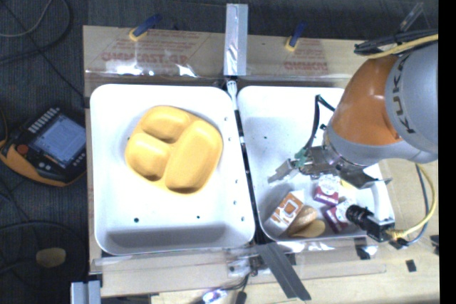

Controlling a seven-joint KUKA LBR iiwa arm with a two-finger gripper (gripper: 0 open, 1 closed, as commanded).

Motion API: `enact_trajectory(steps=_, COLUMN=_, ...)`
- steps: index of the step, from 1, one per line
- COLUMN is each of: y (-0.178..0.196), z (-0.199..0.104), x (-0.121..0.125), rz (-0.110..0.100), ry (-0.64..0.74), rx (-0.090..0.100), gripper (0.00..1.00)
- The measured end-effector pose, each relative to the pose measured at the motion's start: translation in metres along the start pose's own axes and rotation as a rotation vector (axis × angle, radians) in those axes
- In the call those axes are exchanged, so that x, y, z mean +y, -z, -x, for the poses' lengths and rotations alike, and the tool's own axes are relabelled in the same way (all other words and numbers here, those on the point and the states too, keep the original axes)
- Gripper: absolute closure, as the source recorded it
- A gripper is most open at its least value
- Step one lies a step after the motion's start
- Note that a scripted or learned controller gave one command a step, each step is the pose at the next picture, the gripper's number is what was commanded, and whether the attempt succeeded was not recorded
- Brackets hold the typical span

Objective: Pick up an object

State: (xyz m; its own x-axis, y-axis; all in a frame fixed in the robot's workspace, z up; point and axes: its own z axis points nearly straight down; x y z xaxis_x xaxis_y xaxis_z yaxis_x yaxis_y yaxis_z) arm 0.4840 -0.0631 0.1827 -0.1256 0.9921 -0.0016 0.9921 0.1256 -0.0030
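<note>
Right white bin (271, 110) holds small packets (287, 210) just below the pincer (285, 169), grip state unclear.

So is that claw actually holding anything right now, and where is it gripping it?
It cannot be told. The gripper hangs over the right bin, above and left of the small items lying there, with nothing visible between its fingers.

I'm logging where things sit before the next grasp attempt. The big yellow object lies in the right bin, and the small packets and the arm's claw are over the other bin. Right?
Not quite. The camera view shows the big yellow object in the left bin, not the right. The rest holds: the small packets lie in the other bin, and the claw is over that one.
</note>
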Motion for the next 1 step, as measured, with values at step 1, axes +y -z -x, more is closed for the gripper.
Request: enact_trajectory(steps=1, y=-0.0885, z=0.0342, x=-0.0045, rz=0.000, ry=0.020, rx=0.002, gripper=0.00)
